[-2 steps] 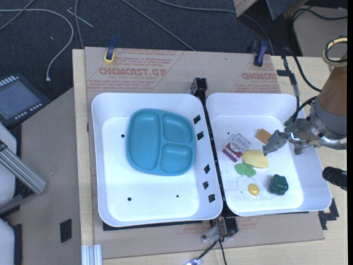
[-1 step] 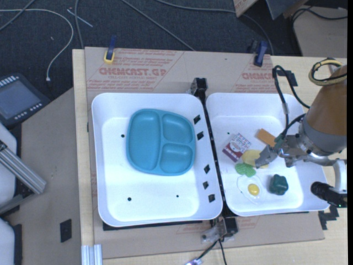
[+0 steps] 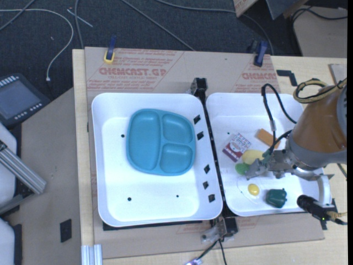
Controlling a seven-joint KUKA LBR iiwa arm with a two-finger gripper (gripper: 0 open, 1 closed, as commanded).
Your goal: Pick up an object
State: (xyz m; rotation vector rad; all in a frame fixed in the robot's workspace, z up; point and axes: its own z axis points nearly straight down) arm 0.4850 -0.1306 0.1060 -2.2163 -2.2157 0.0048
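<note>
The small toys lie bunched in the right bin (image 3: pixel 231 203), likely so the arm can reach them. The gripper (image 3: pixel 255 169) is low over them. A yellow-green toy (image 3: pixel 249 158) sits right at its tip, maybe touching. A yellow ball (image 3: pixel 253 190) and a dark green toy (image 3: pixel 276 197) lie just below, and a red and white packet (image 3: pixel 236 146) and an orange block (image 3: pixel 265 136) just above. The blue plate (image 3: pixel 161 141) rests well apart in the left bin (image 3: pixel 110 203). The arm (image 3: pixel 322 131) hides the gripper's top.
</note>
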